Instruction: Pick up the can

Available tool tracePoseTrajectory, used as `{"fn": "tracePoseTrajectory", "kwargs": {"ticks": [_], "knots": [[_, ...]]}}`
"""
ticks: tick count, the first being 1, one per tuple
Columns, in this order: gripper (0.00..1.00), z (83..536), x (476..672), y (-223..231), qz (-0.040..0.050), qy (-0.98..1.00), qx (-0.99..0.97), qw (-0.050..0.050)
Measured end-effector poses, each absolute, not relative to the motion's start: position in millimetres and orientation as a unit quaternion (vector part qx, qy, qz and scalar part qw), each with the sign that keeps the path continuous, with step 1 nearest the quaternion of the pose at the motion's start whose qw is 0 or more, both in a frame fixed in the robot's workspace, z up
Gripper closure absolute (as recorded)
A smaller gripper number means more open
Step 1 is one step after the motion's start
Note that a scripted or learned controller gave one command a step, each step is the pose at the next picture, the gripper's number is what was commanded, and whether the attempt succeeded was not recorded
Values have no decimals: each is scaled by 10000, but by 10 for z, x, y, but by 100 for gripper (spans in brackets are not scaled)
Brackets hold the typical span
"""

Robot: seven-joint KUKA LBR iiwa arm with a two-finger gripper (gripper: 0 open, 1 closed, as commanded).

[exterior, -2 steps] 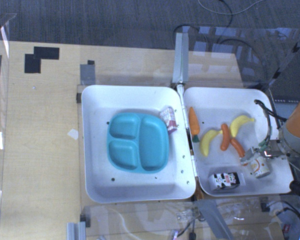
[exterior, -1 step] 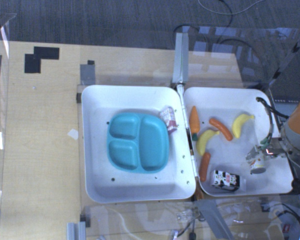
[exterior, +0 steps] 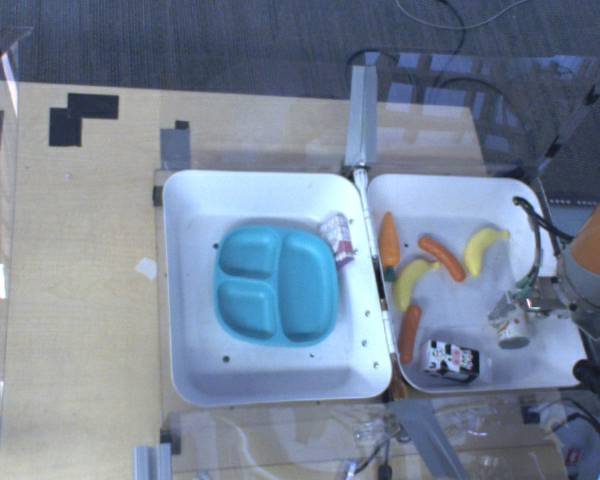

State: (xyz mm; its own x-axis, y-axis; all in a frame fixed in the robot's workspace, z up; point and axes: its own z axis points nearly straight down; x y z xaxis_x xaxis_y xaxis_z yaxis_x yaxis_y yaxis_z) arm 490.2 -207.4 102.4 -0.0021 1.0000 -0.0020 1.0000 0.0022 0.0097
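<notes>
The can point(exterior: 337, 238) is small and silver with red and white print. It lies on its side in the left bin point(exterior: 190, 268), against the right wall and touching the top right corner of the blue divided plate point(exterior: 277, 285). My gripper point(exterior: 510, 323) is low over the right side of the right bin point(exterior: 480, 193), far to the right of the can. The arm's orange band point(exterior: 592, 243) shows at the frame's right edge.
The right bin holds a carrot point(exterior: 388, 240), an orange sausage point(exterior: 442, 257), two yellow bananas point(exterior: 483, 248) point(exterior: 410, 279), a reddish sausage point(exterior: 410, 332) and a small black box point(exterior: 451, 360). A metal post point(exterior: 361, 113) stands behind the gap between the bins.
</notes>
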Motion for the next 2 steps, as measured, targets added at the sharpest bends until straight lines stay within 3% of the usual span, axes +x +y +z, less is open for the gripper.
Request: {"fn": "tracePoseTrajectory", "kwargs": {"ticks": [1,2], "knots": [[100,2029,4888,-1606,5,6485,7612,12],[100,2069,4956,-1546,-4,6596,7516,3]]}}
